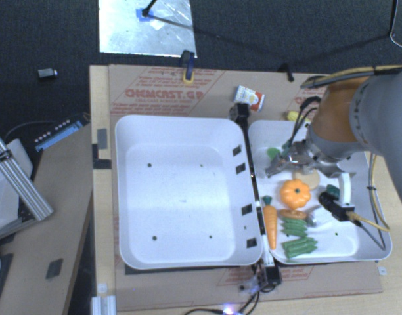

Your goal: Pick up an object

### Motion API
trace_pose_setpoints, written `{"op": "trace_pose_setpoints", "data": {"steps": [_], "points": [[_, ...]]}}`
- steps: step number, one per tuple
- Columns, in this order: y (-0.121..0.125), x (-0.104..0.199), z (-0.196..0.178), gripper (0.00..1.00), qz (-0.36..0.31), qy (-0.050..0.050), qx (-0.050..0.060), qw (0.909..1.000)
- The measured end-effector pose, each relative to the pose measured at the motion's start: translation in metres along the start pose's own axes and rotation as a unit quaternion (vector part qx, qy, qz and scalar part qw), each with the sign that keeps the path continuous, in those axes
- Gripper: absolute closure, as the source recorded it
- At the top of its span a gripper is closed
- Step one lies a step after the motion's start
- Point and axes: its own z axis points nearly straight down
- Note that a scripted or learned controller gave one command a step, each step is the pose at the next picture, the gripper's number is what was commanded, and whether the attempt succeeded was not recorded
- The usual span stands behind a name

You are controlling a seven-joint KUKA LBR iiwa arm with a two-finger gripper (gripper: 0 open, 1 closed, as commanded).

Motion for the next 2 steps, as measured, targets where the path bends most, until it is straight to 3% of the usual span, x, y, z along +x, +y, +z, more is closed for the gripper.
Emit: {"op": "trace_pose_setpoints", "data": {"steps": [1,2], "points": [[-0.062,0.002,-0.004,0.00,0.002,0.002,0.005,1.0000],[-0.059,0.001,-0.015,1.00,0.002,0.002,0.003,1.0000]]}}
